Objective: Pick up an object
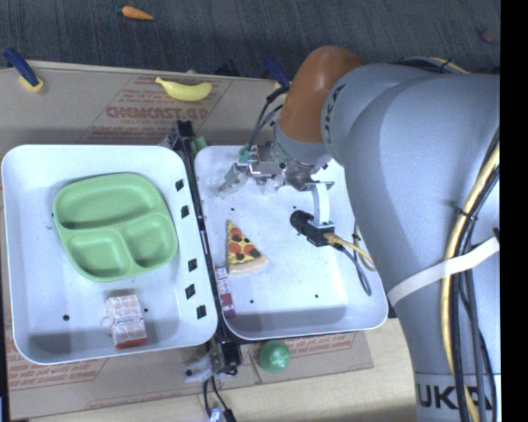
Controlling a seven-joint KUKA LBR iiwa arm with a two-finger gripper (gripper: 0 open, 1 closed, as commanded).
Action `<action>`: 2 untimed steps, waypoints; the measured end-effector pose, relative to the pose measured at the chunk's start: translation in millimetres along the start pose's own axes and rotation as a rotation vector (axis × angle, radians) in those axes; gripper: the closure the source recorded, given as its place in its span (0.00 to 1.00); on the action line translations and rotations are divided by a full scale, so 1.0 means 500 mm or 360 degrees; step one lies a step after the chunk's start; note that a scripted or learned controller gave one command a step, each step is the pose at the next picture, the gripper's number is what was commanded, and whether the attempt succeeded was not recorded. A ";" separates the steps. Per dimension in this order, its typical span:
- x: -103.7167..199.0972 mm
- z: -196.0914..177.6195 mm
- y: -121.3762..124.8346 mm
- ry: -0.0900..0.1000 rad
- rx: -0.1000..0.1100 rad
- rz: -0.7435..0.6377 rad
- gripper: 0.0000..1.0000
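Arm (405,192), grey with orange band, covers the right side of the right bin (334,310) and reaches to its far end. Claw (246,172) sits low at the bin's far left corner, close to the divider wall; whether it is spread or pressed together cannot be told, and nothing is seen pinched in it.

Left bin (22,236), beyond the divider from the claw: green divided plate (114,225) in the middle, small snack packet (125,319) toward the near edge.

Pizza slice (243,249) lies flat on the right bin floor, nearer the camera than the claw and well apart from it, just beside the divider. Bare white floor surrounds the slice on its right and near sides.

Green ball (275,355) rests outside the bin's near rim. Banana (185,88) lies on cardboard beyond the bins.
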State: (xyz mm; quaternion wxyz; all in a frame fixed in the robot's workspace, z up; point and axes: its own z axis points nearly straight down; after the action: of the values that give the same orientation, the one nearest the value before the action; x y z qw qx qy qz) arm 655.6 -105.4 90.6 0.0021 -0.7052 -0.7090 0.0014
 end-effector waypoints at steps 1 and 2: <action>0.000 -0.024 0.002 0.0000 -0.0003 -0.0006 1.00; 0.204 -0.205 -0.013 0.0002 -0.0008 -0.0003 1.00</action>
State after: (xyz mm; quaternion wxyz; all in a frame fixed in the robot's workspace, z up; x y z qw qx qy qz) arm 649.2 -3.7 193.4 0.0007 -0.7044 -0.7098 -0.0009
